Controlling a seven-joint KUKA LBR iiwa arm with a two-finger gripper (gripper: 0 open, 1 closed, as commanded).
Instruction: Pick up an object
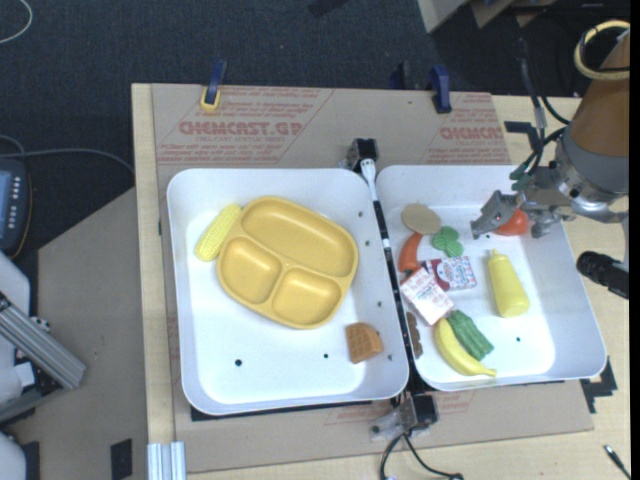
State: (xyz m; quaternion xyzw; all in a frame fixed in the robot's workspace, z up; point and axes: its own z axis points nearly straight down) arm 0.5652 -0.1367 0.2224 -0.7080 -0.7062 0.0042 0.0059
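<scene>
My gripper hangs over the back of the right bin. Its fingers stand apart, open, on either side of a small red-orange object that lies low between them. I cannot tell whether they touch it. Other items in this bin are a yellow mustard bottle, a banana, a green vegetable, a small green piece, an orange carrot-like piece, a tan oval and red-and-white packets.
The left bin holds a yellow divided plate, a corn cob at its left and a brown block near the front right. A black divider runs between the bins. The arm enters from the right.
</scene>
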